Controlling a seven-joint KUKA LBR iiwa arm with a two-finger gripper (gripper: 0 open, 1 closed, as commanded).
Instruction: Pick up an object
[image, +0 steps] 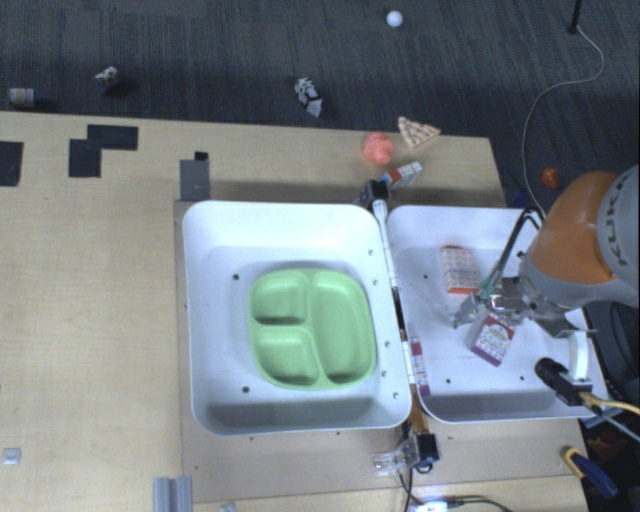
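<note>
Gripper (487, 310) low in right bin (430, 235) | claw state cannot be told | purple-white packet (492, 342) just beside it | green divided tray (311, 327) in left bin (200, 300)

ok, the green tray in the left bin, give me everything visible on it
The green tray is pale green, looks like smooth moulded plastic, with rounded corners and three compartments: two smaller ones on the view's left, one long one on the right. It lies flat and upright on the floor of the left bin, roughly centred and turned slightly askew to the bin's walls. Its compartments look bare. Only the bin floor touches it; the gripper is over the right bin.
</note>
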